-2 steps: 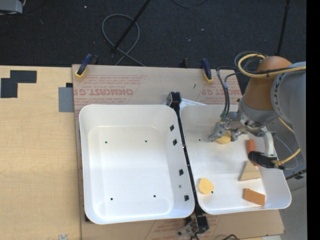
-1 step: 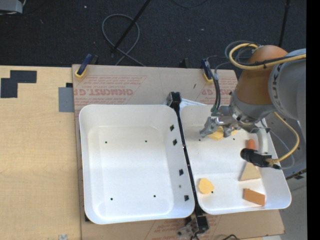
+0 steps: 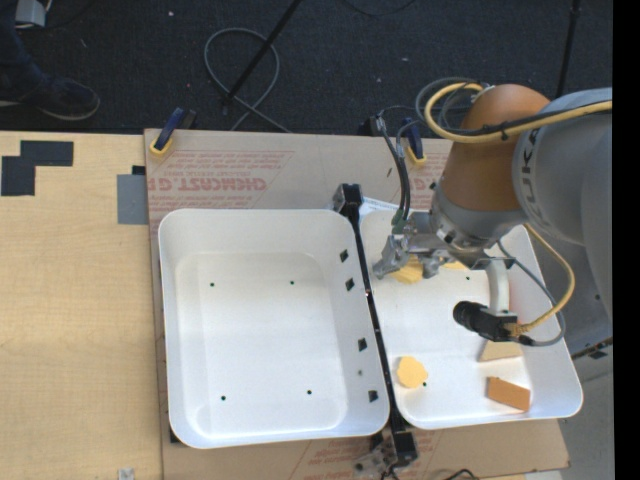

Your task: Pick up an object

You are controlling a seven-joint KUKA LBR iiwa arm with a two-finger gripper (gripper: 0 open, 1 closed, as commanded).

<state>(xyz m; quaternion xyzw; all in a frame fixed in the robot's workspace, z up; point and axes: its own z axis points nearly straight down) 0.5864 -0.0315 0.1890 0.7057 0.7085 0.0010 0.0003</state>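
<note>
My gripper (image 3: 404, 262) is low in the far part of the right bin (image 3: 560, 405), close to the divider between the bins. A small yellow piece (image 3: 409, 275) lies right under it, partly hidden by it. A round yellow object (image 3: 411, 372) rests near the bin's front left. At the front right lies an orange block (image 3: 508, 393), with a pale tan wedge (image 3: 497, 351) just behind it. Another bit of yellow (image 3: 456, 264) peeks out from under the wrist.
The left bin (image 3: 180, 268) sits beside the right one, with black clips (image 3: 350, 200) along their shared rim. The grey arm (image 3: 560, 168) with its cables covers the right bin's far right corner. Cardboard (image 3: 230, 173) lies under both bins.
</note>
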